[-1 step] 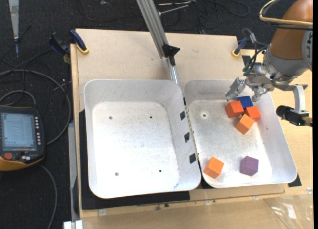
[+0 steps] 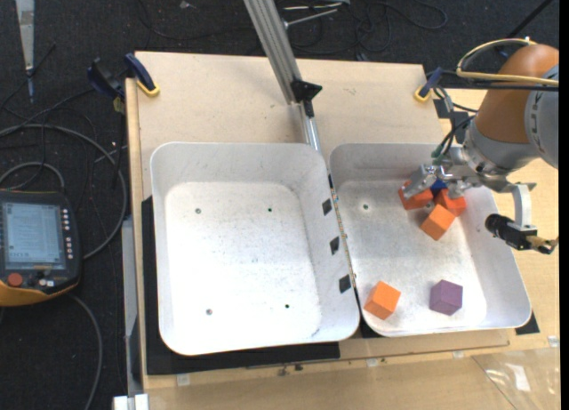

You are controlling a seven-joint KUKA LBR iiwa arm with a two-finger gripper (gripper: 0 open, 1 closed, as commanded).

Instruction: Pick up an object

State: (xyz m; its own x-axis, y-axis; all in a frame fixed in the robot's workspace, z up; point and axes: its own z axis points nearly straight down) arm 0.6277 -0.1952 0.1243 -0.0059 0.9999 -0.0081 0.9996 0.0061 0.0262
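At the right of the frame the arm (image 2: 516, 110) reaches down into the right bin (image 2: 498, 310), its gripper (image 2: 436, 188) low over a cluster of orange and red blocks (image 2: 436, 208) in the bin's upper half. The fingers are lost among those blocks, so whether they are parted or grip anything cannot be told. Near the bin's lower edge lie an orange cube (image 2: 383, 299) and, apart to its right, a purple cube (image 2: 445, 297). The left bin (image 2: 178, 168) sits beside it.

Beside our table (image 2: 222, 97), a teach pendant (image 2: 36, 244) among black cables (image 2: 80, 141), yellow clamps (image 2: 142, 75) at its corners.
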